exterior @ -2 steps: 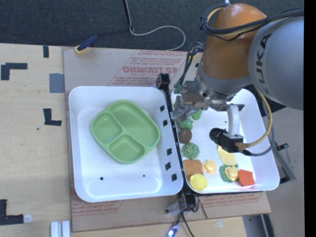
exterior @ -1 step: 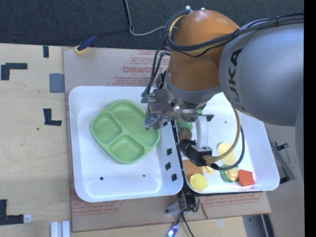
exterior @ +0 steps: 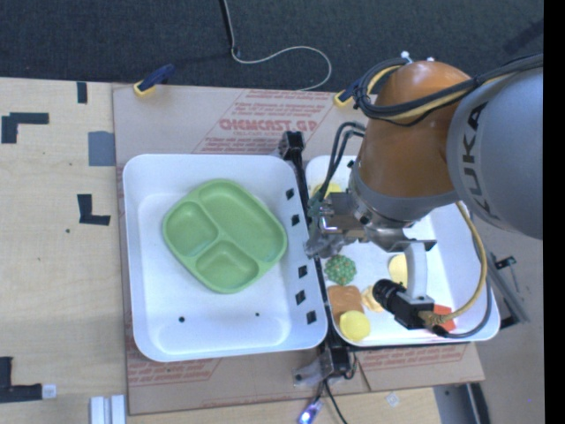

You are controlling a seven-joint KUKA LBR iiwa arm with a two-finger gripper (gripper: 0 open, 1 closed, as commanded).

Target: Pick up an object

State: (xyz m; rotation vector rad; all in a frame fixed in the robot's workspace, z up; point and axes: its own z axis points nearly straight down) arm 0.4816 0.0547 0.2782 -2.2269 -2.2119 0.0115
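Note:
My gripper (exterior: 328, 234) hangs low over the left side of the right bin (exterior: 468, 237), close to the wall between the two bins. Just below it lies a knobbly green object (exterior: 341, 268). In front of that sit an orange piece (exterior: 344, 298) and a yellow ball (exterior: 355, 327). A pale yellow object (exterior: 399, 267) lies to the right of the green one, partly behind the wrist. Another yellow item (exterior: 332, 188) peeks out behind the gripper. The big grey and orange arm (exterior: 415, 140) hides most of the bin's middle.
The left bin (exterior: 146, 263) holds a green divided plate (exterior: 224, 234), lying flat and slightly turned. Black clips (exterior: 298, 237) run along the shared bin wall. Both bins rest on cardboard (exterior: 256, 122); a cable (exterior: 265, 56) trails across the dark floor behind.

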